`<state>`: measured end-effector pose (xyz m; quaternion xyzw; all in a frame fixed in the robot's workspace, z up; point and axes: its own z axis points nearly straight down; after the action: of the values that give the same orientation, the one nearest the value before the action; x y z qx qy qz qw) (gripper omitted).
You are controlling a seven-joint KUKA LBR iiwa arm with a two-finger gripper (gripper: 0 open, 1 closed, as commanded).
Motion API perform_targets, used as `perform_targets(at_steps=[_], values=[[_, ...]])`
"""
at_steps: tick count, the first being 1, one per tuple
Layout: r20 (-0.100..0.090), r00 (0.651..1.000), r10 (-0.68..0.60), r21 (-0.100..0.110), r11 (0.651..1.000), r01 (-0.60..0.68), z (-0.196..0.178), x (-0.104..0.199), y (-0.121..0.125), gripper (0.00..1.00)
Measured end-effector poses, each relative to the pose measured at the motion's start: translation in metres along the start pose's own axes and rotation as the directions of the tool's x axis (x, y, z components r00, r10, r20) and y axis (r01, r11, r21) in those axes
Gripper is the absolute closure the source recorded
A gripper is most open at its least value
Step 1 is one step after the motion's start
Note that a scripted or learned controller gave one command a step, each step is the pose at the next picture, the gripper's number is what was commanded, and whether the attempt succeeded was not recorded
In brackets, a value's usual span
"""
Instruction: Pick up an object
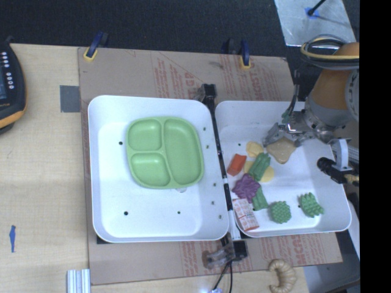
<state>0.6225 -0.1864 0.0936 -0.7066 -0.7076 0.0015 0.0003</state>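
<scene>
The gripper (pixel 286 138) is seen low over the right bin (pixel 330 224), at its upper middle, with a tan, bread-like piece (pixel 282 151) lying directly under and against its tip. How wide the claw stands, and whether the tan piece is actually caught in it, cannot be told from this angle. The step in hand is judged to be the grasp itself, at or just after contact. Just left of that piece a yellow item (pixel 254 148), a green ridged vegetable (pixel 260 165) and an orange-red block (pixel 236 163) are clustered; a purple toy (pixel 246 186) lies below them. The green divided plate (pixel 165 152) sits alone in the left bin (pixel 107 218). For the next move, a firm closure and a straight lift would be called for, so that the neighbours are not dragged along.
</scene>
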Motion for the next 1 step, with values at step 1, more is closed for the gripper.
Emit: perform_targets(at_steps=[1], values=[[0.0, 1.0, -0.002, -0.002, 1.0, 0.002, -0.0002, -0.0053, -0.024, 0.0]])
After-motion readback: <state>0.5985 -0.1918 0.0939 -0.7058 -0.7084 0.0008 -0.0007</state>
